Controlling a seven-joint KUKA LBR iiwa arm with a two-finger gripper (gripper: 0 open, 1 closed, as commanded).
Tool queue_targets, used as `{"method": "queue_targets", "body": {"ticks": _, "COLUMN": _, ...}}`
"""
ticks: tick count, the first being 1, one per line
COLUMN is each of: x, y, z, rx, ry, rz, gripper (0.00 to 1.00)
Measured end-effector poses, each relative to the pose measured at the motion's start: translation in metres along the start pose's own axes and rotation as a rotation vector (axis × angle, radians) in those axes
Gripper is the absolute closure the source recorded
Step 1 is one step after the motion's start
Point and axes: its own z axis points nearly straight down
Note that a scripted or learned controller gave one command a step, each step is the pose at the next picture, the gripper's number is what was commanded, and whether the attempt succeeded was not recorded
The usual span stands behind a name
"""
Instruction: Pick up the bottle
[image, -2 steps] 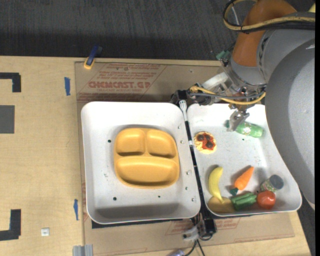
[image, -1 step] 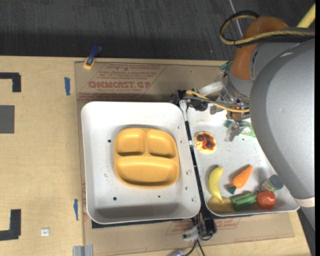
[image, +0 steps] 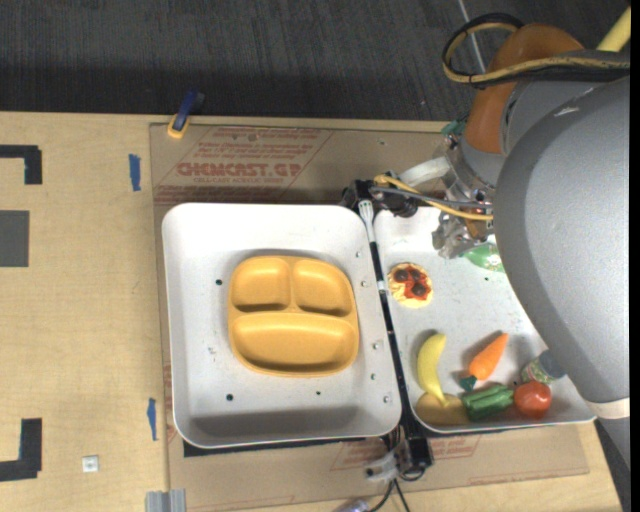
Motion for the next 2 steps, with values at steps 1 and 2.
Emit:
{"method": "queue_targets", "body": {"ticks": 1, "x": -0.053, "y": 0.017, "z": 0.01, "rx": 0.001, "ry": -0.003, "rz": -0.605, "gripper": 1.0}}
{"method": "queue_targets", "body": {"ticks": 2, "x": -0.092, "y": 0.047, "z": 0.035, "rx": 0.001, "ry": -0.002, "rz": -0.814, "gripper": 1.0}}
